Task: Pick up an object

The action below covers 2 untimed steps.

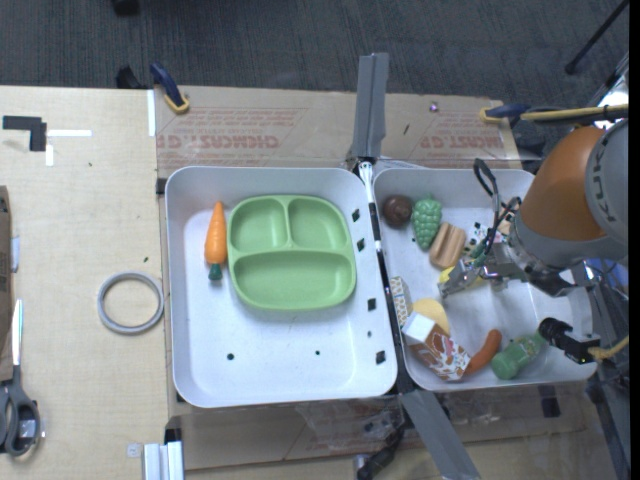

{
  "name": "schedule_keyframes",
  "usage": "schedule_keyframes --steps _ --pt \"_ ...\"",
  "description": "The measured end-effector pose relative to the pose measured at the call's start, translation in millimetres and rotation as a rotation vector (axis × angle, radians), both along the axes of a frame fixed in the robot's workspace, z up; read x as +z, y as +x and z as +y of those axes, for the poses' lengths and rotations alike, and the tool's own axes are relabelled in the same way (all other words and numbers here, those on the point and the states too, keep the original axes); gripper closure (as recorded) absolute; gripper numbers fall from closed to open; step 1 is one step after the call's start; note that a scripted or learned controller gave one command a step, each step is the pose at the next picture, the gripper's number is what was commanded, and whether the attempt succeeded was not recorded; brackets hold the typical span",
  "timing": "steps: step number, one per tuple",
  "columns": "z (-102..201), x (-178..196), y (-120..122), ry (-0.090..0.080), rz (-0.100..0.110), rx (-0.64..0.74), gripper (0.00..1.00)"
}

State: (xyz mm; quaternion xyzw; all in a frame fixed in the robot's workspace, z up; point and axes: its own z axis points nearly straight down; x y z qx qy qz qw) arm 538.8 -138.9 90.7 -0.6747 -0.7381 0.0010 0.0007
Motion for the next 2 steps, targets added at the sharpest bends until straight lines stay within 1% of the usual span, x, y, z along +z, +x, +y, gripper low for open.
schedule_keyframes --steps 1,2 --pt "9 59 9 -0.001 -0.001 -0.02 0.0" --pt "21 9 53 -0.001 -0.002 -0.044 0.0"
